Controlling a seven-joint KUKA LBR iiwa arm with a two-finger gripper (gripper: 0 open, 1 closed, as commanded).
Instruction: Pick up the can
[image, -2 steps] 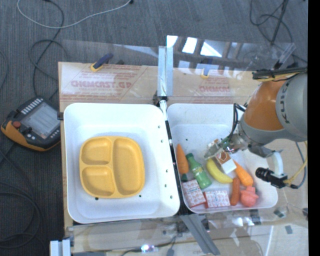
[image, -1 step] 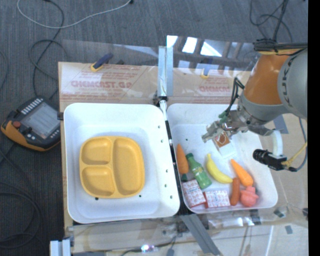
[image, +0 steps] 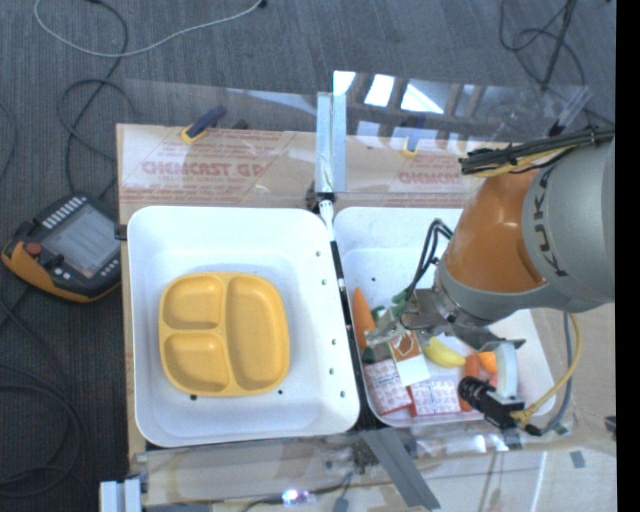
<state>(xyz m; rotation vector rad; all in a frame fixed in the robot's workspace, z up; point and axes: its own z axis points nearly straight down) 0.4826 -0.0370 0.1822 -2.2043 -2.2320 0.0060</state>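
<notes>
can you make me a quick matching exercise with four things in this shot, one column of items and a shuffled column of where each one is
Items:
1. yellow divided plate
2. carrot
3. banana
4. teach pendant

Places:
A. on the floor, left of the bench
B. in the left bin
C. right bin, along its left wall
D. right bin, just below the arm's wrist

Pairs: 1-B, 2-C, 3-D, 4-A
</notes>
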